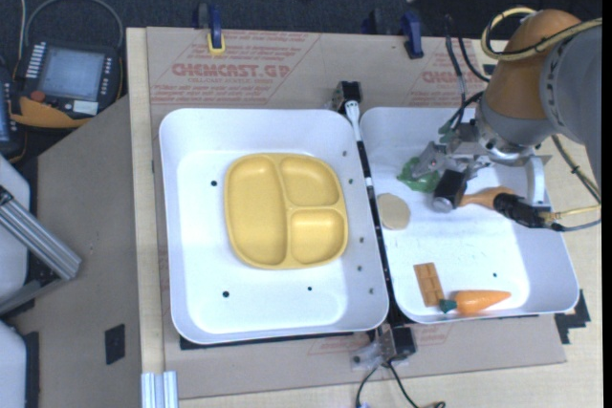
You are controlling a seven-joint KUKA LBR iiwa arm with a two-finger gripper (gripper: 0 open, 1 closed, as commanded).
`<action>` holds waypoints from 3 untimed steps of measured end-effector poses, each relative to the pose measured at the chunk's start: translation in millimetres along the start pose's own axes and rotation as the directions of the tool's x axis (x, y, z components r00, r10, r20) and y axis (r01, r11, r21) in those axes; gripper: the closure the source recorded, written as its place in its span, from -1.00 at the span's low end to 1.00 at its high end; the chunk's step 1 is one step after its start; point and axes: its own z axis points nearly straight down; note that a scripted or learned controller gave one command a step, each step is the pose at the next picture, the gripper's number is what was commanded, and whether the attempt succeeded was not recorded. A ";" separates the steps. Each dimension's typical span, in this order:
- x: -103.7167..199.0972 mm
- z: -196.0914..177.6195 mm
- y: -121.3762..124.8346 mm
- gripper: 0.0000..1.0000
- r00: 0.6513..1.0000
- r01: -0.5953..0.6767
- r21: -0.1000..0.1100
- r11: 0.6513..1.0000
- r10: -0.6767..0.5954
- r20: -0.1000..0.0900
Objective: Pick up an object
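Note:
My gripper (435,160) is low over the upper left part of the right bin (545,274), at the end of the grey arm with the orange band. Right at its tip lies a green leafy item (416,171), partly hidden under the gripper. I cannot tell whether the two touch. A tan round disc (393,211) lies just left and below, near the bin's left wall. An orange piece (483,199) lies just right of the gripper. Toward the front of the bin are a brown rectangular block (428,282) and an orange carrot (480,301).
The left bin (191,205) holds a yellow divided plate (285,209) in its middle. A black-edged divider (367,196) runs between the two bins. The arm's body covers the right bin's upper right corner.

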 end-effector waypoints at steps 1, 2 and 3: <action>-0.5 -15.1 2.6 1.00 1.000 0.000 -0.010 1.000 0.000 0.003; 3.6 -59.7 0.6 1.00 1.000 0.001 -0.010 1.000 -0.001 0.003; 3.3 -123.2 6.9 1.00 1.000 0.002 -0.012 1.000 -0.002 0.003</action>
